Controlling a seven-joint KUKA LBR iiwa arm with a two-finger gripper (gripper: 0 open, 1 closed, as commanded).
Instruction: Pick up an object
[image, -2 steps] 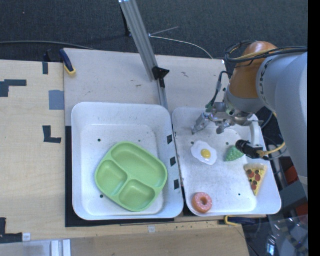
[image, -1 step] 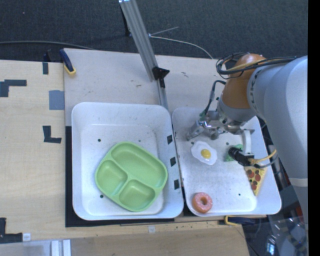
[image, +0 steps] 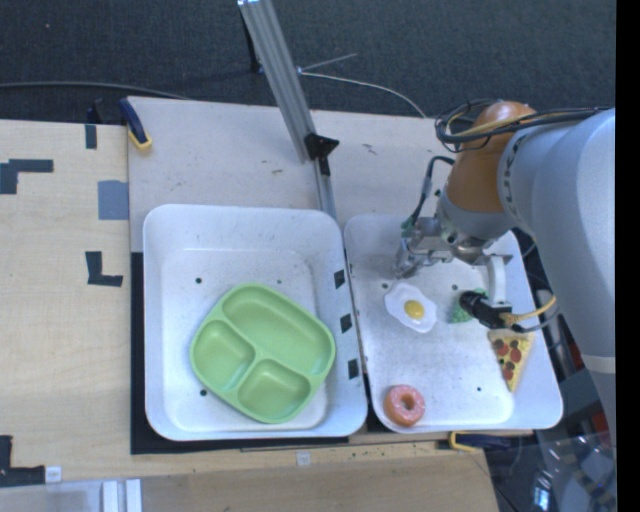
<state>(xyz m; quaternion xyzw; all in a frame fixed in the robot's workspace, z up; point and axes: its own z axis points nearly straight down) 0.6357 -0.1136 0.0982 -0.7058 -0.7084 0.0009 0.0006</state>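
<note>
Hovering just above a white fried egg with yellow yolk, end effector; grip state unclear.

The grey arm reaches in from the frame's right, its orange band at upper right. The gripper points down-left, right of centre.

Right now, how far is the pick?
Done: the grey arm's gripper is low in the right white bin, just above the toy fried egg. In hand: nothing visibly gripped. Left: grasp and lift; pink doughnut and pizza slice lie untouched.
</note>
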